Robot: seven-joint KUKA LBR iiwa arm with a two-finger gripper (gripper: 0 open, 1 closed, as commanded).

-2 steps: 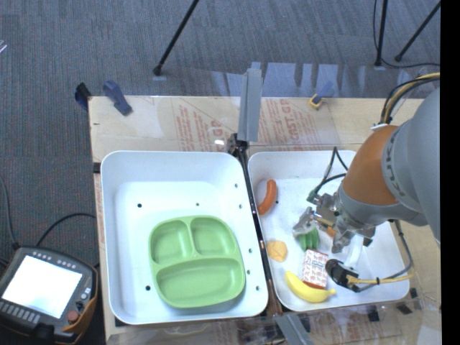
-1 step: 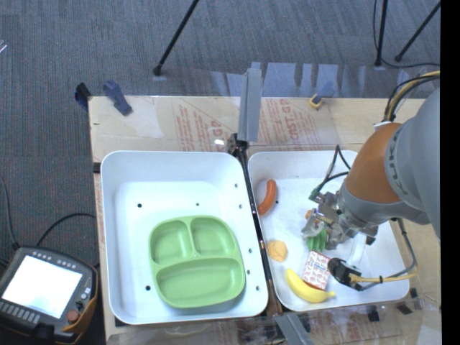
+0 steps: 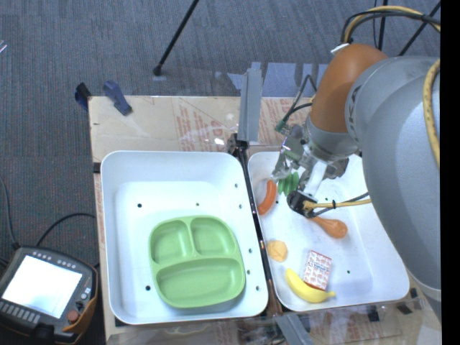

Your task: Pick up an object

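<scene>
I see my gripper low in the right bin, beside a green object. I cannot tell whether anything is gripped; next, I'd confirm the grasp before lifting

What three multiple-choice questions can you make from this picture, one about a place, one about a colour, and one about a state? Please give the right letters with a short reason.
1. Where does the green plate lie?
A. In the left bin
B. In the right bin
C. On the floor

2. What colour is the banana?
A. Red
B. Yellow
C. Blue

3. How does the green plate sit?
A. Flat, with its compartments facing up
B. Upside down
C. Standing on its edge

Answers:
1. A: the plate rests on the floor of the left bin, while the gripper is over the right bin.
2. B: the banana near the front of the right bin is yellow, beside a small red and white packet.
3. A: all three hollow compartments of the plate are seen from above.
</scene>
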